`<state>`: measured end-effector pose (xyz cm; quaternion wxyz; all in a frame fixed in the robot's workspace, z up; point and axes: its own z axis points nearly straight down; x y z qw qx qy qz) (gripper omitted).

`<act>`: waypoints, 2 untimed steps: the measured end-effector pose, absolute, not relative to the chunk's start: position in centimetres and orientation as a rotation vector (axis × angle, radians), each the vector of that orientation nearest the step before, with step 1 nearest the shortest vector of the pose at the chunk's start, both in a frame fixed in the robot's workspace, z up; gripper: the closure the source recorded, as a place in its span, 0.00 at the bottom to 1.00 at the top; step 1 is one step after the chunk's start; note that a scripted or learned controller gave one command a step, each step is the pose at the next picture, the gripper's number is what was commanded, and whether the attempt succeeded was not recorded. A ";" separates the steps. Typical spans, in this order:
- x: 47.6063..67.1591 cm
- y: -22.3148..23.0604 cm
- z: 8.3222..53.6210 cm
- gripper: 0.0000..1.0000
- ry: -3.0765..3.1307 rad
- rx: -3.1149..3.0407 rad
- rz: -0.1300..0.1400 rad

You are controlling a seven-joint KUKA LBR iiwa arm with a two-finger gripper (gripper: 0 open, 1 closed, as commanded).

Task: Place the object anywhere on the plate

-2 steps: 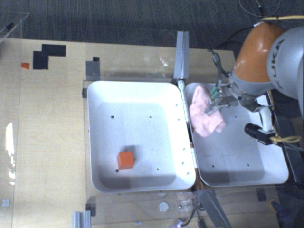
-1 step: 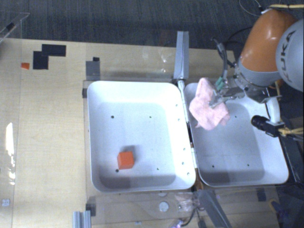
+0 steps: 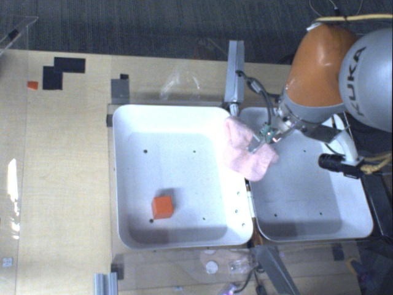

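A crumpled pink cloth [image 3: 241,151] hangs over the seam between the two bins, spreading down and to the left from my gripper [image 3: 260,141]. The gripper's fingers are pinched into the cloth's upper right edge, so it is shut on the cloth. The arm, with its orange band [image 3: 319,63], reaches in from the upper right over the right bin [image 3: 319,208]. An orange cube [image 3: 163,207] lies on the floor of the left bin [image 3: 178,134], near its front left, well apart from the gripper.
A grey metal post [image 3: 233,72] stands at the back between the bins. A black cable fitting [image 3: 334,162] juts over the right bin. Black and orange markers [image 3: 58,71] sit on the wooden bench at far left.
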<state>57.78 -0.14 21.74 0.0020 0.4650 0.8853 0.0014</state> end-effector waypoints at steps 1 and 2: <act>55.6 3.7 21.5 1.00 3.012 0.874 0.005; 53.7 8.7 23.0 1.00 3.122 0.256 0.006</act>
